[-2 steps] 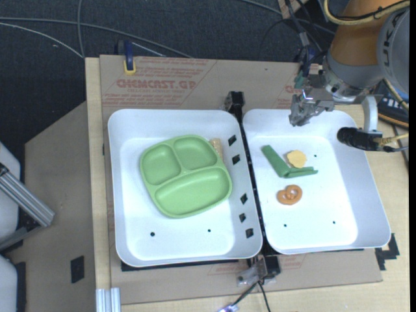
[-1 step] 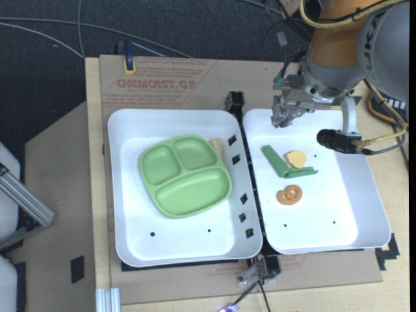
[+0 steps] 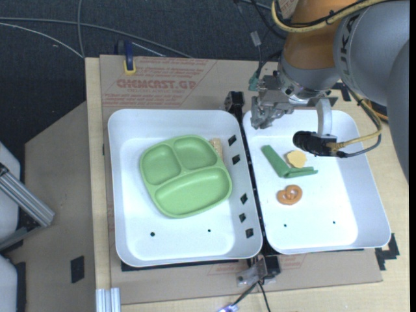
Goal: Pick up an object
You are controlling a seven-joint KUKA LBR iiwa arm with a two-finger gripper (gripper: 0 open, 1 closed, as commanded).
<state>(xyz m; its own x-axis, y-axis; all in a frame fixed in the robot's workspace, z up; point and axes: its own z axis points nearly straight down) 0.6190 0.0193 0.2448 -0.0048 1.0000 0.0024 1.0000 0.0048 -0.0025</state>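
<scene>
Two white bins on the table; end effector (image 3: pixel 268 112) hangs over the right bin's (image 3: pixel 364 194) back-left corner. Largest item, the green divided plate (image 3: pixel 185 174), sits well to its left in the other bin. Green strip (image 3: pixel 281 163), yellow piece (image 3: pixel 296 158) and orange ring (image 3: pixel 290 195) lie near, just in front. Risk: a descent here likely meets bare bin floor, or the flat strip slips. Can't tell the jaw opening; nothing visibly held.

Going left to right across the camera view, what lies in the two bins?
Green divided plate in the left bin → green strip → orange ring in the right bin.
</scene>
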